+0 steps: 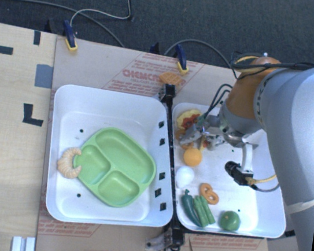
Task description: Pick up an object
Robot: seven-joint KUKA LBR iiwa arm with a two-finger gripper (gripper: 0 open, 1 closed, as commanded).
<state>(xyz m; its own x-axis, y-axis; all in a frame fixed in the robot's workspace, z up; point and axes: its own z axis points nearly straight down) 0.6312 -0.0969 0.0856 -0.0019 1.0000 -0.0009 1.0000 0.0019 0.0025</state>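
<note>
I see gripper (193, 134) low in right bin (260, 216), 11 o'clock corner, over yellow-red toy (188, 118) | jaws state: cannot tell | orange ball (193, 156) just beside | nothing lifted yet, pick pending

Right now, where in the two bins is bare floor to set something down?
Left bin: bare strip between its far wall and the green plate. Right bin: bare patch between pretzel and right wall. Crowded along the divider: gripper, orange, egg, green vegetables.
</note>
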